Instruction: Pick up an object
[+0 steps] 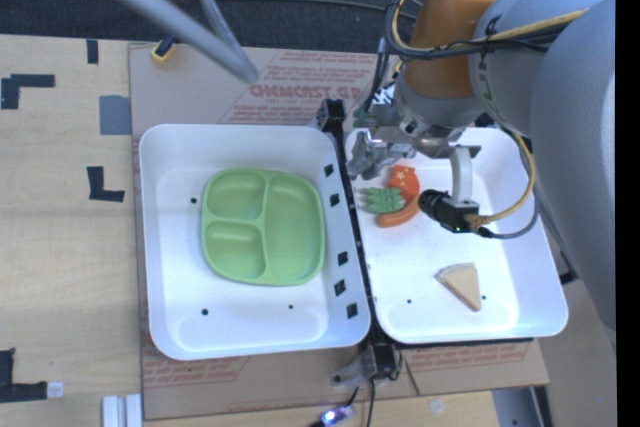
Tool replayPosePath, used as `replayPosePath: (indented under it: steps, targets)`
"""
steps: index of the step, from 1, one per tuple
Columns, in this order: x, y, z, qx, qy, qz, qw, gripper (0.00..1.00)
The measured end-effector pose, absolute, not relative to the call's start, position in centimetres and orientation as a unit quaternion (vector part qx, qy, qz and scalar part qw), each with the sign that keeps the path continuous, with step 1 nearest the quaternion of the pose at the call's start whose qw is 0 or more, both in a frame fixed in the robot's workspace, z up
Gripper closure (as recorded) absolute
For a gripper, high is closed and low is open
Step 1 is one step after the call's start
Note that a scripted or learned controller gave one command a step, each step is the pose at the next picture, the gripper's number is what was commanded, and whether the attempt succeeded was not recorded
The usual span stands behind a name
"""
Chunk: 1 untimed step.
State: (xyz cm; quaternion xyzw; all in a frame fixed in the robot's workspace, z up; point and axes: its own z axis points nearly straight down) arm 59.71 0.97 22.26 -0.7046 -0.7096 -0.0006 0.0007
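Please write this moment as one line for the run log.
arm: over right bin | gripper: above orange-green toy | wedge: untouched | green tray: left bin | pick: not confirmed

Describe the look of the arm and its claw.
The arm is bulky, rounded and grey, with an orange band above the wrist. Yellow and black cables loop around it. The claw is small, of grey metal, with a black part beside it.

You have two white bins (160, 245) on the bench. Count one green tray (263, 225) in the left one. In the right one you have two items: one orange-and-green toy (393, 198) and one tan wedge (462, 285).
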Motion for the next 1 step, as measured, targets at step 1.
replayPosePath:
  steps: [1]
  targets:
    - [60.34,6.68,23.15,-0.704,-0.710,-0.0006,0.001,1.00]
